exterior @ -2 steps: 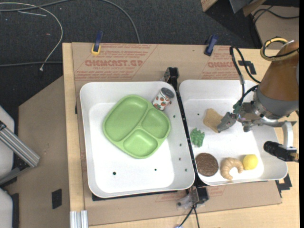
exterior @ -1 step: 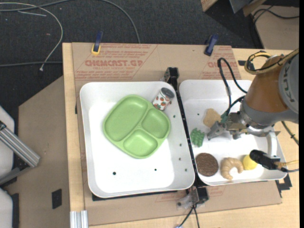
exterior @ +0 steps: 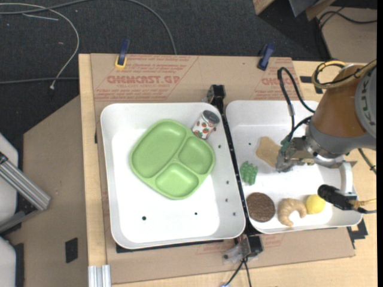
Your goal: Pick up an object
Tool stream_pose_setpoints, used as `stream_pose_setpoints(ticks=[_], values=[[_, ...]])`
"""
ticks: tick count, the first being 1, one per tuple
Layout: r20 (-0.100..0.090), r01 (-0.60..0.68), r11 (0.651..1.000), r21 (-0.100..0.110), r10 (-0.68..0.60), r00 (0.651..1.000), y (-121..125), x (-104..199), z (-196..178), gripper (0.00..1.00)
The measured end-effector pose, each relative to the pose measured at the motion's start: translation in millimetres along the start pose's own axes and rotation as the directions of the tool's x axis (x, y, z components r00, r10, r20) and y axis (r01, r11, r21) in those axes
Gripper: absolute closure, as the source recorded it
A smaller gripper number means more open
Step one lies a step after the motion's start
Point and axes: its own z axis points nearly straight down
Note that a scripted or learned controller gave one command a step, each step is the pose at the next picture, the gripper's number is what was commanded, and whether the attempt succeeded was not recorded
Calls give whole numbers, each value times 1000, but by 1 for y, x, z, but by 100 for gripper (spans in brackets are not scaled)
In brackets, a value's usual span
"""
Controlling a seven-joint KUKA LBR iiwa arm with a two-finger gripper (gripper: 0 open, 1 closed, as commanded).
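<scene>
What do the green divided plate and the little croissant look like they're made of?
The green divided plate looks like moulded plastic: one even pale green, smooth, with rounded compartment walls and a soft sheen. The croissant is probably a plastic or foam toy, judging by its uniform tan colour and smooth ridges, though the view is too coarse to be sure.

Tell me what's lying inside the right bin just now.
In the right bin: tan piece by the gripper, green toy, brown disc, croissant, lemon. The arm covers the bin's right part.

A pale green divided plate (exterior: 172, 158) in a white bin (exterior: 119, 220); nearby a red-speckled white can (exterior: 204, 125), brown cookie (exterior: 261, 206), tan croissant (exterior: 291, 210) and yellow lemon (exterior: 315, 204).
</scene>
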Motion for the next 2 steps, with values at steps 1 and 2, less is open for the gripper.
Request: stream_pose_setpoints(ticks=[1, 2], values=[[3, -1, 1000, -6, 1, 1000, -3, -10, -57, 100], [3, 2, 1000, -6, -2, 1000, 5, -12, -103, 100]])
